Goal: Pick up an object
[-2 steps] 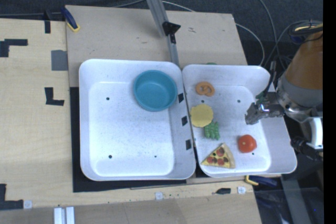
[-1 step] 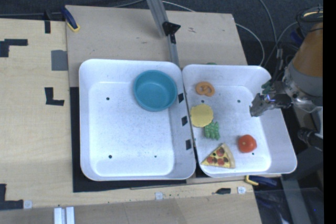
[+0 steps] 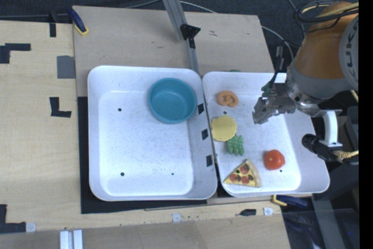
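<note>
Two white bins side by side on bench: gripper [image 3: 262,114], finger state impossible to tell, over right bin [image 3: 303,183]; small glossy red tomato [image 3: 274,159] near that bin's front right corner, unlabelled.

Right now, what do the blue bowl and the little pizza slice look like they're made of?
The blue bowl looks like moulded plastic: one even colour, smooth, a soft sheen along its rim. The pizza slice looks like a toy, probably plastic or rubber: flat saturated colours, crisp moulded toppings. The picture is too coarse to tell hard from soft.
</note>
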### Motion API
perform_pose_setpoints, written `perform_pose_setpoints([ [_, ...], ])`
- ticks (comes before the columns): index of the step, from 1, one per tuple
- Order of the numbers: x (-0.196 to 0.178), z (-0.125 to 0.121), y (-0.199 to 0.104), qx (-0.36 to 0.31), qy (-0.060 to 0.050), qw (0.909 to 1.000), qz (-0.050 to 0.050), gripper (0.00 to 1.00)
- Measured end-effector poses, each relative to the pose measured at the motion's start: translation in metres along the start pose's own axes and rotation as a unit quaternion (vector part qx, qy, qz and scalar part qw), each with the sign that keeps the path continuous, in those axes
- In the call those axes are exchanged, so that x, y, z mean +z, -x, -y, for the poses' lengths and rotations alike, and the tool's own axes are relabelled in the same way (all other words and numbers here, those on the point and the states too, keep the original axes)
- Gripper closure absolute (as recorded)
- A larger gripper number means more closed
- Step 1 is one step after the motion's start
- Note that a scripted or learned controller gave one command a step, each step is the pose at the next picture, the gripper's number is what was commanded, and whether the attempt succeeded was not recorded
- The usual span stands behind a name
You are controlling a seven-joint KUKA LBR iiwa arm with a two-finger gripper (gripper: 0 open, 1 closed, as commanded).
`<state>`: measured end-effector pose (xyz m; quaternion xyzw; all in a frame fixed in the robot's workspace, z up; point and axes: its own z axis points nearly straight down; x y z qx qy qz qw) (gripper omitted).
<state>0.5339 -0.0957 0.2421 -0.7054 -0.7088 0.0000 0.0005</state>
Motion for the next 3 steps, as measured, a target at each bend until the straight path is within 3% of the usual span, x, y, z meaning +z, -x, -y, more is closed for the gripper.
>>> perform_pose_setpoints([
  [3,0.003,-0.070,-0.154,0.000,0.000,1.0000,0.000,1.00],
])
